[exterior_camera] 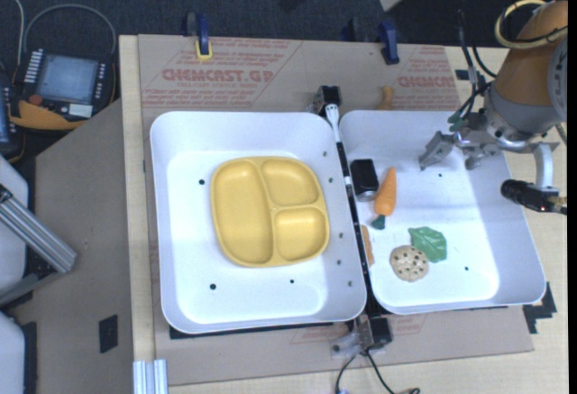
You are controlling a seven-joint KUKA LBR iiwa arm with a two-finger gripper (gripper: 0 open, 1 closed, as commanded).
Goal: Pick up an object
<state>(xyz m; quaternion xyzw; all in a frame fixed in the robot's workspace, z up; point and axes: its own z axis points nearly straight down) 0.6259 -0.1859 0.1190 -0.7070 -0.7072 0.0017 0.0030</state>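
While my gripper (453, 149) is hanging spread and empty over the right bin (514, 288), I am eyeing the carrot (387, 191) by its left wall: light, stiff, probably slick, best pinched mid-body.

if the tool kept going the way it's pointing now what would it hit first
The tool points toward the view's left and slightly down, over the right bin. Going straight on, it would probably meet the bin's bare white floor first, short of the carrot; depth is hard to judge from above.
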